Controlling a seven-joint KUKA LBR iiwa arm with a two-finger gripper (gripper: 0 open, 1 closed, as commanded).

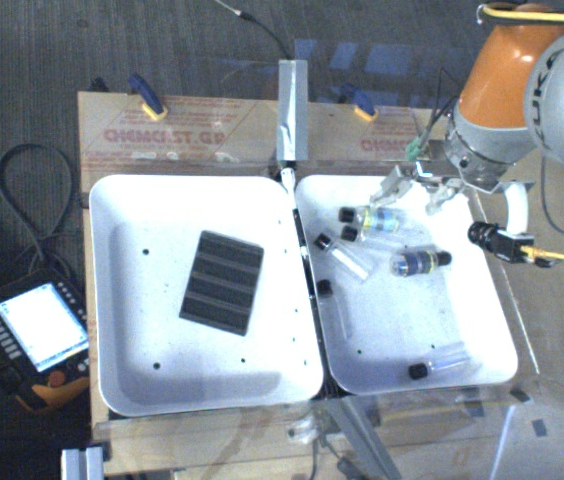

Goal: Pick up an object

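Hand (417, 190) over upper edge of right bin (482, 313), fingers splayed apart, nothing between them. Orange-banded arm (507, 63) up and right of it.

Nearest target: vial (375, 219) with black cap and yellowish middle, lying flat just below-left of hand, near but not touching as far as can be told. Second vial (420, 261), dark blue band, black cap, farther below hand, also on its side. Clear tube (345, 258) down-left of hand, near bin's left wall. Another clear vial (440, 364) well below, by bin's near rim. Loose black caps scattered left and below.

Likely handling: small plastic or glass vials, light, rigid, smooth and round, so prone to rolling or squirting out of a pinch. Clear walls hard to judge. Best hold probably across the body mid-length, fingers square to the long axis, not on the cap end. Possibly fragile if glass; cannot tell.

Far left of hand: left bin (122, 298) with dark ribbed block (222, 282), flat, stiff-looking, wide for a pinch, edge grip only. Teach pendant (32, 333) off tabletop (187, 133), farther left.

No grasp yet; descent onto nearest vial looks like the next step.
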